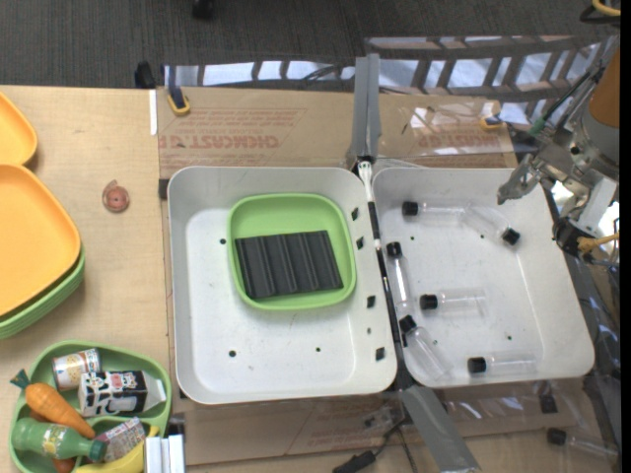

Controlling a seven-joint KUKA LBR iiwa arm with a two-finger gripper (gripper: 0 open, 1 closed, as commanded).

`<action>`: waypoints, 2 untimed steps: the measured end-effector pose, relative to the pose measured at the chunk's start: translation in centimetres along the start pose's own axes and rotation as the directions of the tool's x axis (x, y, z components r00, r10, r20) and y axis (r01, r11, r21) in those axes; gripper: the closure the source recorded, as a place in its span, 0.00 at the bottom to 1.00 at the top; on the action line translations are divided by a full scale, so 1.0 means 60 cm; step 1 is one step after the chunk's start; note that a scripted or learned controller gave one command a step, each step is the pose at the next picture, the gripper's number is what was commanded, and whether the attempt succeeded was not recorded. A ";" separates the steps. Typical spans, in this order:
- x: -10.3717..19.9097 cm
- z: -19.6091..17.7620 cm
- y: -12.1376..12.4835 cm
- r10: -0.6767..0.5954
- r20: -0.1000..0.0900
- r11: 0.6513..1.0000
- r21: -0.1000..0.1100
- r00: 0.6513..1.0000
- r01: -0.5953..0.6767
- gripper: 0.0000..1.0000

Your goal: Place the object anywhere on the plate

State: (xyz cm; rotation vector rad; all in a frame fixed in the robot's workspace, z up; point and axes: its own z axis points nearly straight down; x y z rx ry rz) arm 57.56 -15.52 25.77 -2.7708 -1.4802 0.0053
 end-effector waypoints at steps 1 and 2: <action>-0.014 -0.098 0.020 0.357 0.002 0.934 0.001 0.934 -0.357 0.00; 0.003 -0.182 0.089 0.564 0.002 0.826 0.001 0.826 -0.564 0.00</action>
